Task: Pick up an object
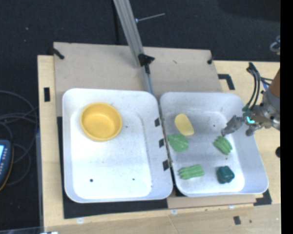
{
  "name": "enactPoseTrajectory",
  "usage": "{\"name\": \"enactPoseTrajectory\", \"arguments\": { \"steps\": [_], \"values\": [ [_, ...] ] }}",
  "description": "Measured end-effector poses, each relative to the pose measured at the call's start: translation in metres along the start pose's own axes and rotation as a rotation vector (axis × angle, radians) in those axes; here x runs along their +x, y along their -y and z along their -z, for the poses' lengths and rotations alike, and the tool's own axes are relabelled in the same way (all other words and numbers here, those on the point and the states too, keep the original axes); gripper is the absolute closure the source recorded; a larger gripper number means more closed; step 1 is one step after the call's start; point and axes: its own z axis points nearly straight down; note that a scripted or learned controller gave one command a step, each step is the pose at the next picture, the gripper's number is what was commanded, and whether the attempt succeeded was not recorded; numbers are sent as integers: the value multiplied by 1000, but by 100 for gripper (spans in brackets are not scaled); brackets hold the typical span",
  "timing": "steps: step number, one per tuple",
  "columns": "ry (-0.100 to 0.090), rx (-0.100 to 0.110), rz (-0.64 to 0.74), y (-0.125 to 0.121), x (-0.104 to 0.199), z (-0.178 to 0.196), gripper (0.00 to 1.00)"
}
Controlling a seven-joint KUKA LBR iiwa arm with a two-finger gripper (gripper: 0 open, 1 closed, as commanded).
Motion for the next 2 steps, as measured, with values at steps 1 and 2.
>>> {"name": "enactPoseTrajectory", "arguments": {
  "steps": [1, 2],
  "values": [
    [0, 0, 0, 0, 0, 0, 0],
    [-1, 4, 0, 3, 4, -43, 0]
  ]
}}
